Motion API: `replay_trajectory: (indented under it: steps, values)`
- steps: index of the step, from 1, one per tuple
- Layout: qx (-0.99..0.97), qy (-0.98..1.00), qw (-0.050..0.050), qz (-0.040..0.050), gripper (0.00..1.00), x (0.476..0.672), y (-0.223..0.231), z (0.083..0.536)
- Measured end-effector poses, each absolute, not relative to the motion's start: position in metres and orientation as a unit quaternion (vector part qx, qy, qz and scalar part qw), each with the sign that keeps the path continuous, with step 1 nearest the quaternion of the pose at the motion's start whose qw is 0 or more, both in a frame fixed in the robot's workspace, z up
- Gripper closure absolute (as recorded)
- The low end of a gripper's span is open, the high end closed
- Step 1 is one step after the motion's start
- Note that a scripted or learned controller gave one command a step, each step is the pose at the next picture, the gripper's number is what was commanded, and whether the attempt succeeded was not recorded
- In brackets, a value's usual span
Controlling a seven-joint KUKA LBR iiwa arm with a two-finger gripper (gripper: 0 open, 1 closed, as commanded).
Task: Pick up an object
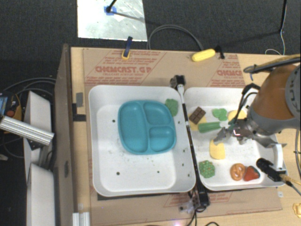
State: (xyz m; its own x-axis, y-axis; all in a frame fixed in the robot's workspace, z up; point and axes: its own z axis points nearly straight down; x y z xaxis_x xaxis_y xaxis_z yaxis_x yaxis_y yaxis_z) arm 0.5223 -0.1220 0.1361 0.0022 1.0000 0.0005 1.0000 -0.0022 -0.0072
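We judge the task as barely under way: nothing is lifted yet. Our gripper (221,136) hangs low in the shallow white right bin (225,186), just above the pale yellow rounded plastic piece (217,150), the nearest candidate. Whether the jaws are released or clenched we cannot tell; nothing shows between them. The green cylinder-shaped toy (208,126), brown chocolate-like block (196,115) and green broccoli-like lump (207,168) lie on the bin floor nearby. Closing, gripping and raising are all left.
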Motion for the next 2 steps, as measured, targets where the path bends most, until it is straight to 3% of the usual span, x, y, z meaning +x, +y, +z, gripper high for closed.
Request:
replay_trajectory:
  steps: [1, 2]
  values:
    - [-0.706, -0.709, 0.001, 0.0001, 0.00, 0.524, -0.103, 0.082]
    - [-0.706, -0.708, -0.001, -0.0009, 1.00, 0.525, -0.104, 0.095]
